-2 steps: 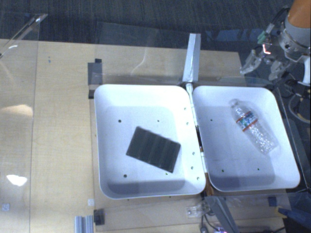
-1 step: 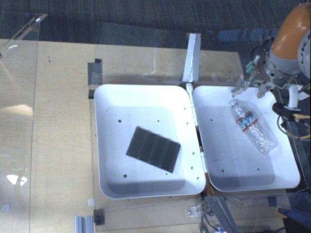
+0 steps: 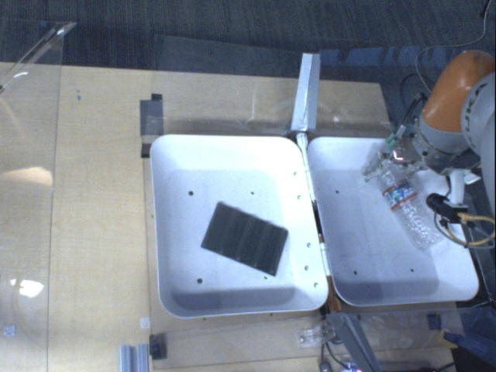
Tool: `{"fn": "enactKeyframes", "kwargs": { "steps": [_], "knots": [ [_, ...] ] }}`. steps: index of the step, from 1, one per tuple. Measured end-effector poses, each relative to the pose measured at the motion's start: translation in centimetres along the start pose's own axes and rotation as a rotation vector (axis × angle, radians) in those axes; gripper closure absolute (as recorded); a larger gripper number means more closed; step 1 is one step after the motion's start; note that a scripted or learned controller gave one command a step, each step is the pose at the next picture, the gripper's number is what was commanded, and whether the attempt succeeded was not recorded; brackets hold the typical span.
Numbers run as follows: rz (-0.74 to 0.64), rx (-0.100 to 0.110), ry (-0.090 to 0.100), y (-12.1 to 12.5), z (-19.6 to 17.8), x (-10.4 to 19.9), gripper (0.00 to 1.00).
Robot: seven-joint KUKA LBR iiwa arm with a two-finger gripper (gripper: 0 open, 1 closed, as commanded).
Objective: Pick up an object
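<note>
On the counter (image 3: 85,231), two shallow white bins sit side by side, and the work of picking something up looks barely begun. Starting at the left, the left bin (image 3: 178,161) holds a dark, flat rectangular pad with ridges (image 3: 245,238), lying at a slant near the middle of the bin floor, well apart from the arm and untouched.

Moving right past the divider where the bins meet, the right bin (image 3: 349,270) holds a clear plastic bottle (image 3: 403,200) with a red-and-blue label band, lying on its side toward the far right part of the bin floor. Its transparent body runs on toward the near right and is hard to trace against the white.

Farthest right, the arm (image 3: 457,99), with its orange band, leans in over the far right corner of that bin. Its gripper (image 3: 395,155) appears to sit just beside or over the far end of the bottle, but the glare and clutter there hide the details, so I cannot tell whether it is wide, narrow or closed on anything.

Judging from this, nothing is lifted: the bottle rests on the bin floor. The bottle seems the likely target. A secure grasp and a lift are left to do.
</note>
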State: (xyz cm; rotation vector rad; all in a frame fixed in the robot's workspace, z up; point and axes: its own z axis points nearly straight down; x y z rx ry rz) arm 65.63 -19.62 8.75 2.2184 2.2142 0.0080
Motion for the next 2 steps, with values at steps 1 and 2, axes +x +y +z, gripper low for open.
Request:
{"fn": "enactKeyframes", "kwargs": {
  "steps": [1, 2],
  "knots": [
    [-0.003, -0.008, -0.001, 0.3, -1.3, 0.1, 1.0],
    [0.009, 0.0, 0.001, 1.5, -7.3, 3.5, 1.0]
  ]
}}
